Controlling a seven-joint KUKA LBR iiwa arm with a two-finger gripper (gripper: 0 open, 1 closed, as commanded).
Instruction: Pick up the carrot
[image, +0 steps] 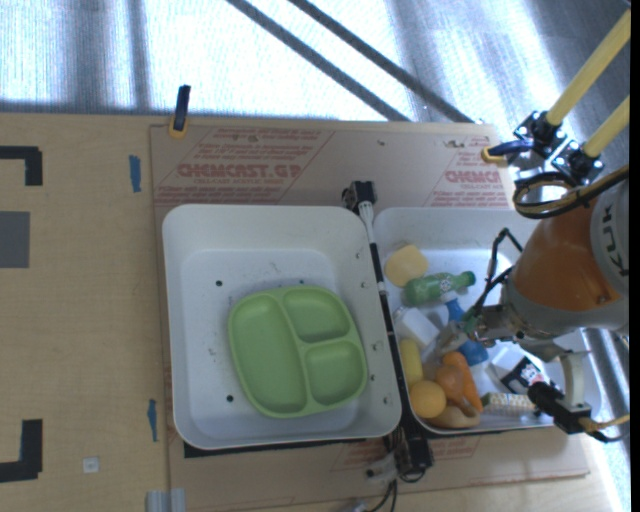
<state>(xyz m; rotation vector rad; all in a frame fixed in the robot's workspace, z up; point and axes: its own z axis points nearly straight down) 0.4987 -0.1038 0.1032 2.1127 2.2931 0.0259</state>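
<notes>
The carrot is an orange tapered piece lying near the front of the right bin, among other items. My gripper hangs low over that bin just behind the carrot, close above its upper end. The grey wrist and orange band of the arm stretch off to the right. Clutter and the wrist hide the gripper's tips, and nothing is visibly held.
The left bin holds a green divided plate. Around the carrot lie an orange ball, a yellow piece, a green bottle, a yellow block, a white box and blue pieces. Cables hang at the right.
</notes>
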